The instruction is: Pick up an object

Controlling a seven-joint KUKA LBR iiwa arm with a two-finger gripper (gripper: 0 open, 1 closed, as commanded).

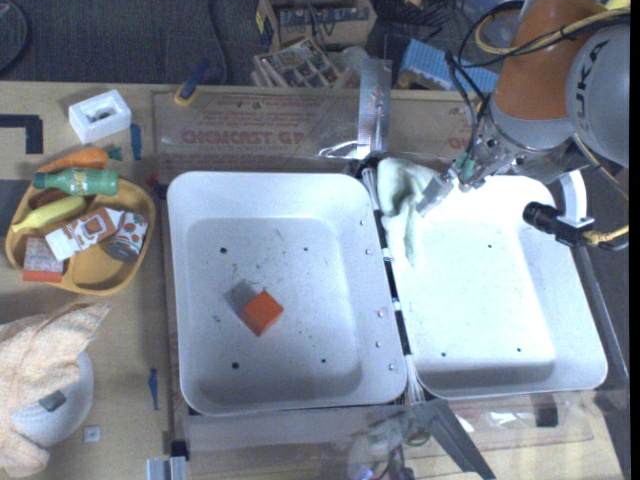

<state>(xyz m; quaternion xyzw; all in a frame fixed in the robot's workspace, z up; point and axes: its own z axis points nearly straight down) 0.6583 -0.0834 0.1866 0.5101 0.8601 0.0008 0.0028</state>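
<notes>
1. Camera view, looking down on the tabletop: the claw hangs over the far-left corner of the right bin, right at the seam between the two bins.
2. The claw's tip sits against a pale green cloth draped over that corner; whether the cloth is pinched or only touched, I cannot tell, and I cannot tell whether the claw is open or closed either.
3. The cloth is the nearest candidate: it lies just left of and below the claw, touching it, its long axis running down along the bin seam towards the camera.
4. The other candidate, an orange block, sits in the left bin, well apart from the claw, off to the left and nearer the camera, turned cornerwise.
5. My call: the pick turns on the cloth at the claw's tip; reaching the block would mean crossing the seam.
6. Writing: faint red lettering on the clear board beyond the left bin, too washed out to read. Black letters on the arm look like part of "KUKA".
7. Far left of the claw, a wooden bowl holds toy groceries with small labels, illegible.
</notes>
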